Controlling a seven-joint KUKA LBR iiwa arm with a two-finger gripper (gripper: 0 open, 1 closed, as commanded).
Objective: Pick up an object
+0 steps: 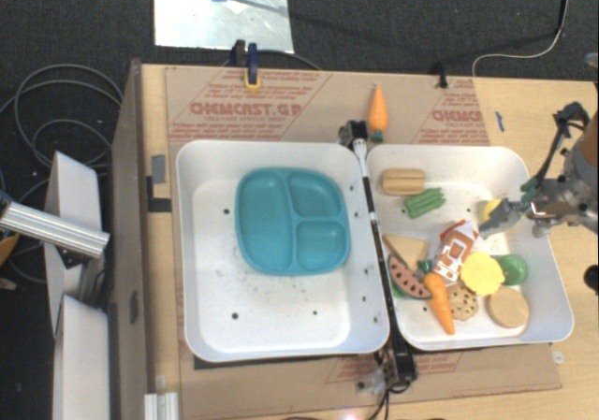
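While the gripper (499, 214) hangs over the upper right part of the right bin (552, 292), whether its two fingers are spread or pressed together cannot be made out, and nothing is seen between them. Just beside it, toward the bin's middle, lies a small red-and-white carton (455, 251), tilted, with its long axis running from upper right to lower left. Below that, a carrot (438, 302) lies with its long axis steeply slanted, its leafy end up-left and its tip pointing down and to the right. A yellow round piece (482, 272) touches the carton, a green piece (512, 267) sits beside it, and a tan disc (508, 309) rests near the bin's lower right corner. A bread roll (403, 182) lies crosswise near the top, a green vegetable (424, 202) just under it. The left bin (211, 315) holds a teal divided plate (291, 221).
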